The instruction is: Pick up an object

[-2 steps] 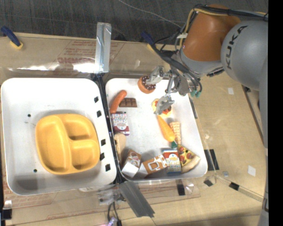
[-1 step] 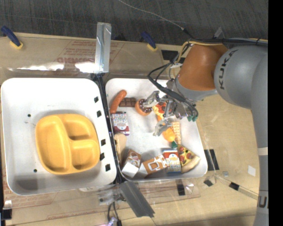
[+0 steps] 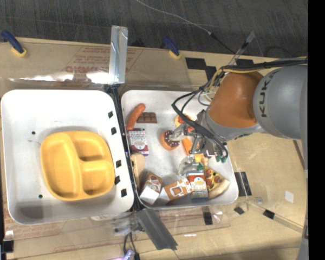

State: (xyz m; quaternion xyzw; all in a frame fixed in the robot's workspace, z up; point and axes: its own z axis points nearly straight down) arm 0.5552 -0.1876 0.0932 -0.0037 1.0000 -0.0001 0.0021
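Right bin (image 3: 151,99), mixed toy food; tool (image 3: 192,155) lowered among it.
Tool's spread cannot be told; it hangs over the carton (image 3: 196,184) and pizza slice (image 3: 216,182) crowded along the near wall, likely seeking one. Yellow tray (image 3: 76,164) occupies left bin (image 3: 21,107).

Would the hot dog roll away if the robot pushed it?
Probably, a bit. The hot dog looks long and rounded, so it could roll sideways. It lies close to the right bin's wall, which might stop it. It seems like a light, smooth toy, maybe slippery.
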